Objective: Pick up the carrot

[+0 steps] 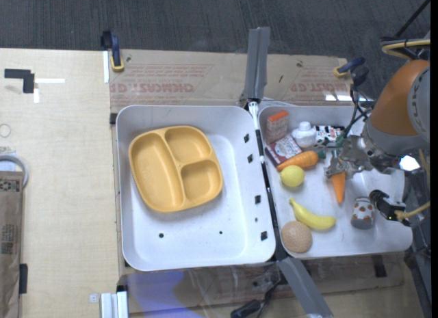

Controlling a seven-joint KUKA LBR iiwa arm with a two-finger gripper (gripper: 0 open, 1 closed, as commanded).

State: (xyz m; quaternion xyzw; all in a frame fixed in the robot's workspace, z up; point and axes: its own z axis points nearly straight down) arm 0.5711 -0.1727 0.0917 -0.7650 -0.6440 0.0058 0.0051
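Now you are looking at the right bin (383, 241); the end effector (340, 167) is sitting at the top of a carrot (338, 187), grip impossible to judge. That carrot is probably light, stiff, smooth; take its thick end.

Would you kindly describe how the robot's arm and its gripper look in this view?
The arm is grey with a broad, rounded orange band above the wrist. Dark cables run along its upper side. The gripper is a compact grey metal assembly with dark parts, and a bright bluish-white spot glints on the wrist beside it.
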